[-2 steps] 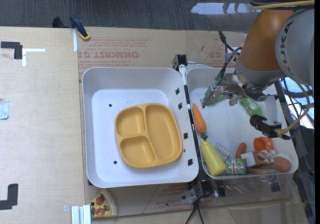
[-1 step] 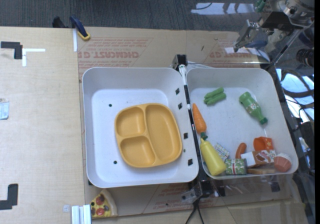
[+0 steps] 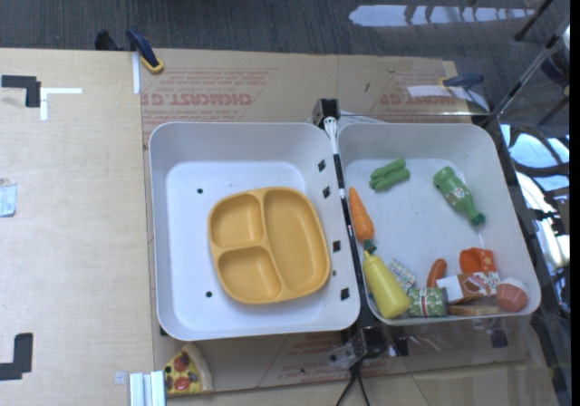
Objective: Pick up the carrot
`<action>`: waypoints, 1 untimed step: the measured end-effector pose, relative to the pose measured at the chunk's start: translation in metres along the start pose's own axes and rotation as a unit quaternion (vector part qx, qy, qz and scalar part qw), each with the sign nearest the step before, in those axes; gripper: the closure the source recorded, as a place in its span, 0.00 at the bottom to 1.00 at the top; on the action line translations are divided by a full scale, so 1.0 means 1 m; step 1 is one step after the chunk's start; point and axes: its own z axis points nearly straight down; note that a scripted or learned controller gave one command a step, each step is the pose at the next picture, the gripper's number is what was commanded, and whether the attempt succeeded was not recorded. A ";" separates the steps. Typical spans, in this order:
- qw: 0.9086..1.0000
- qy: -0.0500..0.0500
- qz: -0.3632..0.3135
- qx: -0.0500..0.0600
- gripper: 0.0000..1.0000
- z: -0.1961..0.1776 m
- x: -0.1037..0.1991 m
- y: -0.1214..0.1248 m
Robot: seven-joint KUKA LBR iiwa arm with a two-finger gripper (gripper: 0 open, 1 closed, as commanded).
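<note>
The carrot (image 3: 361, 215) is orange with a small green top at its lower end. It lies along the left wall of the right bin (image 3: 494, 155), just above a yellow squeeze bottle (image 3: 384, 285).
The left bin (image 3: 172, 214) holds a yellow divided plate (image 3: 268, 244). Also in the right bin are green pea pods (image 3: 390, 174), a green bottle (image 3: 457, 195), and a heap of small food toys (image 3: 471, 286) in the front right corner. A pizza slice toy (image 3: 183, 371) lies on the bench in front of the left bin.
</note>
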 end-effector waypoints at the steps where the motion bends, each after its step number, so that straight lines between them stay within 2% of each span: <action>1: 1.000 -0.001 -0.001 0.001 1.00 -0.006 0.001 0.002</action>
